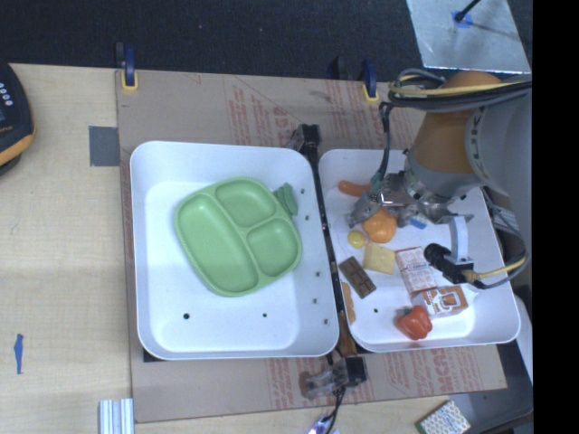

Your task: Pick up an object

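The gripper (377,208) hangs low over the upper left part of the right bin (452,340), pointing down into the clutter; from above its metal body hides the tips, so I cannot tell whether it is open or closed, or whether it grips anything. Right beneath it, touching or nearly touching its lower end, sits a round orange fruit (381,228), the nearest thing for picking. Just to the left of that fruit lies a small yellow ball (357,239), and above both, near the bin's top left corner, a slim orange carrot (352,187). Below the fruit is a pale yellow wedge (381,259), with a brown chocolate bar (357,277) tilted at its lower left. To the right of the wedge lies a red and white packet (416,269), and lower right of that an orange and white carton (448,301). A red tomato (414,322) rests near the bin's front edge. The arm (493,143) comes in from the right, its orange band above the wrist. The left bin (181,324) holds a green divided plate (240,235), lying flat, with a small dark green piece (287,199) against its upper right rim. Both bins stand side by side on a brown cardboard sheet (226,107).
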You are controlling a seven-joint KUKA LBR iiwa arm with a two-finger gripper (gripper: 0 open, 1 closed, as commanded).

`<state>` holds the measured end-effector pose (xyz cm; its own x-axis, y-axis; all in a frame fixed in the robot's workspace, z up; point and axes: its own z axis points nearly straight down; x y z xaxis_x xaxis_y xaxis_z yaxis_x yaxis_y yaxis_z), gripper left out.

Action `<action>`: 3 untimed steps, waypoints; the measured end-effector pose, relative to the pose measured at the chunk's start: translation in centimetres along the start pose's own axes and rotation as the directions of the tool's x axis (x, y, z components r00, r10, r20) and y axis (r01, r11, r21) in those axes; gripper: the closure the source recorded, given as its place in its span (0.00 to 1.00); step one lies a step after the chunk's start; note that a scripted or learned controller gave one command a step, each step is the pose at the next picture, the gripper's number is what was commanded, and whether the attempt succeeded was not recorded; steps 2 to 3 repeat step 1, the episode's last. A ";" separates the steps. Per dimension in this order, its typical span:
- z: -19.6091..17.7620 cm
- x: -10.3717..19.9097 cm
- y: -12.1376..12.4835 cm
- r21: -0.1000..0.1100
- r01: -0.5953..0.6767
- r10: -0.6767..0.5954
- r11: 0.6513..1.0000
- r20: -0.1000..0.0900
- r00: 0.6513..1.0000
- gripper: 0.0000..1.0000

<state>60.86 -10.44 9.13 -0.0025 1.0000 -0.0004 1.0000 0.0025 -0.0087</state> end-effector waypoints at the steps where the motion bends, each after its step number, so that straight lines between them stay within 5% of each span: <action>1: -1.1 -0.1 0.2 -0.003 0.001 -0.001 1.000 0.002 1.000 1.00; 3: -1.1 -0.1 0.2 -0.003 0.001 -0.001 1.000 0.002 1.000 1.00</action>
